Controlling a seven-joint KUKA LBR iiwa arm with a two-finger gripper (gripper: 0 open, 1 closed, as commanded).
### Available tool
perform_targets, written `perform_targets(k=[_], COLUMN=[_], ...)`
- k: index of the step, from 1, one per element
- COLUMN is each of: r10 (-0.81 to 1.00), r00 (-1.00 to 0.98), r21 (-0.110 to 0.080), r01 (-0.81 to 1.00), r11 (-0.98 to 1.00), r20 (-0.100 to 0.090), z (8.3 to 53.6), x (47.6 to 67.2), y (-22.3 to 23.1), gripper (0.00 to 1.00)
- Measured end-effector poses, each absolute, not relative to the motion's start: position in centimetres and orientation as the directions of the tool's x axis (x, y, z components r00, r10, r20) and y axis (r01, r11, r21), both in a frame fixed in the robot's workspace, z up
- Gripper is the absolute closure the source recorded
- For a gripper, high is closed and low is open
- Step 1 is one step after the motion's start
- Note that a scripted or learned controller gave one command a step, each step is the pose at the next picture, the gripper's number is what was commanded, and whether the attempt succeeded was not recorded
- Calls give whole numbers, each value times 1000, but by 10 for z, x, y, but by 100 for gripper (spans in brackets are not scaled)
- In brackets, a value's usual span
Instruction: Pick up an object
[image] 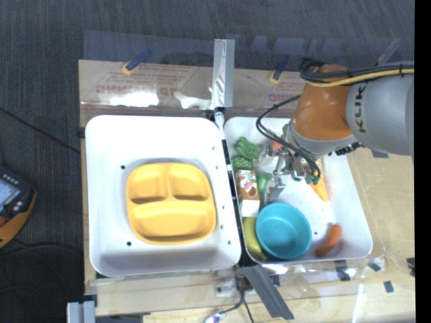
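My gripper [277,177] hangs low in the right bin [350,200], over its upper middle, with the orange wrist band above it. Just left of it lie a green leafy toy [245,149] and a small red-and-white packet [247,185]. A small green piece [264,180] sits right at the fingers; I cannot tell whether it is gripped. A blue bowl [283,229] stands below the gripper, with a yellow item [250,237] at its left. An orange carrot-like piece [321,188] and a red-orange sausage [328,240] lie to the right.
The left bin [108,140] holds a yellow divided plate [171,202]. A metal divider [230,180] separates the two bins. Cables run from the arm across the upper right. Yellow clamps [137,61] sit on the board behind the bins.
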State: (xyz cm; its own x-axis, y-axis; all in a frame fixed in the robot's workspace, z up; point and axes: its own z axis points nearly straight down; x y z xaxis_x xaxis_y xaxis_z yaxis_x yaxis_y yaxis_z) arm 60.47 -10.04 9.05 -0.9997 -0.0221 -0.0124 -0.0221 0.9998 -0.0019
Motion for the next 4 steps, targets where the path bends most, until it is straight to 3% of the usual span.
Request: perform_targets(k=[1,2,3,4], r10=[-357,-355,-195,-215], r00=[-934,-935,-981,-977], r21=[-9,-10,0,2], r01=[-357,-355,-195,-215], r11=[934,935,981,977], r20=[-13,-19,-6,-2], z=[91,102,251,139], x=[579,581,593,543], y=[-158,-157,-202,-195], gripper=[0,100,100,100])
